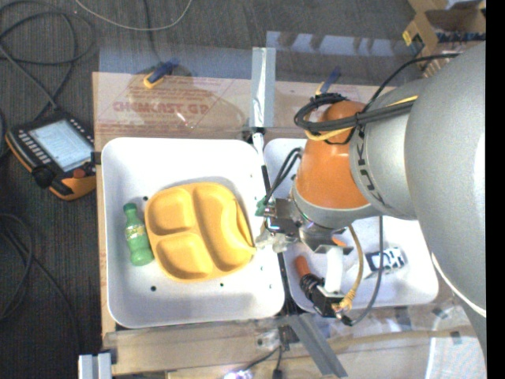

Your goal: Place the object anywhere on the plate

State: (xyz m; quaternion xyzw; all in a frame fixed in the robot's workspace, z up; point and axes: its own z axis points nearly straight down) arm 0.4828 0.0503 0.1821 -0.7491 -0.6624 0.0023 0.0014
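Observation:
A yellow plate with three compartments lies in the left bin, tilted a little. A green bottle lies just left of the plate on the bin floor. My gripper hangs under the orange wrist band, low over the wall between the two bins and next to the plate's right edge. The wrist hides most of it. I cannot tell whether anything is held in it.
In the right bin, a small orange object lies near the front under the wrist, and a black and white object lies to its right. The arm covers much of that bin. A teach pendant sits on the floor at left.

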